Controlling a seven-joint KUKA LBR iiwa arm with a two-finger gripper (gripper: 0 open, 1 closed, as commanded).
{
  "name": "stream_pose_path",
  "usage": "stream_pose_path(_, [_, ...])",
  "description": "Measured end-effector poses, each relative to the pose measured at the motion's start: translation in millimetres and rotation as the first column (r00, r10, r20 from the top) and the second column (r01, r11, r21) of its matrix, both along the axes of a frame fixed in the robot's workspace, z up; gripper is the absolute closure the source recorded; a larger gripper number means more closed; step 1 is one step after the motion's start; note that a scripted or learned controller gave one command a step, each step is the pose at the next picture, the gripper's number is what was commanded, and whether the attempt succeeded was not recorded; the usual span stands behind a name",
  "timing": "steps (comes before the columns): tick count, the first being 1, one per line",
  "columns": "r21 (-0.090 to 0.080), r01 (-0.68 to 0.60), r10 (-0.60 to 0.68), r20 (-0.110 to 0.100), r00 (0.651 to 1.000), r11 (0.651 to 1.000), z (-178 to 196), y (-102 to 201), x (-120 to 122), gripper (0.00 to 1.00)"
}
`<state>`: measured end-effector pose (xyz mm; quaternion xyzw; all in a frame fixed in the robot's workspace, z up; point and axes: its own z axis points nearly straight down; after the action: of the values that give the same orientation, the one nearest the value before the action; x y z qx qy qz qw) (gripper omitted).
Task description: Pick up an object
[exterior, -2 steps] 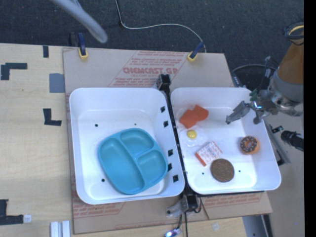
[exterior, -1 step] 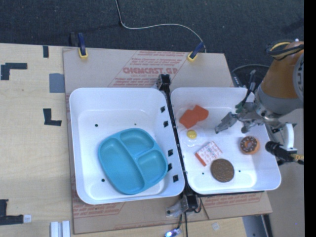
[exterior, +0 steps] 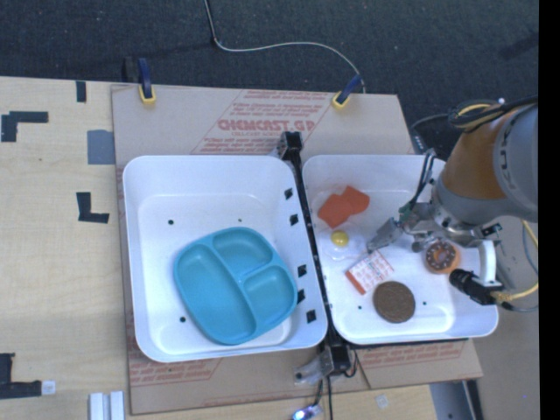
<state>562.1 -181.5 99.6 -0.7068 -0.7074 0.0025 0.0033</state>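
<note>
The bench (exterior: 52, 261) is pale wood-grain board marked with dark tape shapes, and beyond its far edge lies dark carpet-like floor (exterior: 350, 16) crossed by a thin pale cable (exterior: 289, 47). A brown cardboard sheet (exterior: 262, 121) with red print lies under both bins, pinned at its far edge by two blue-and-yellow clamps (exterior: 145, 86).

The left bin (exterior: 144, 182) is smooth white plastic with rounded corners; in it lies a sky-blue plate (exterior: 234, 283) with three moulded compartments, glossy and rounded, set at a slant toward the near side.

The right bin (exterior: 472, 322) (joined to the left one by a black strip) holds the small things. An orange, soft-looking lump (exterior: 343, 206) lies at its far left, a small yellow ball (exterior: 339, 238) just near of it. A white card with red print (exterior: 369, 272) lies near the middle, and a flat brown disc (exterior: 395, 302) just beside it on the near side. A round orange-brown ringed piece (exterior: 440, 255) sits toward the right.

The grey arm (exterior: 503, 160) with its orange band reaches in from the right. The end effector (exterior: 386, 234) points left, low over the bin between the ball and the card, its metal fingers parted, with nothing between them.
</note>
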Motion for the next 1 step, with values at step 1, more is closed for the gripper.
stream_pose_path(1, [-0.001,-0.001,0.001,0.005,1.0,1.0,14.0,0.2,1.6,1.0])
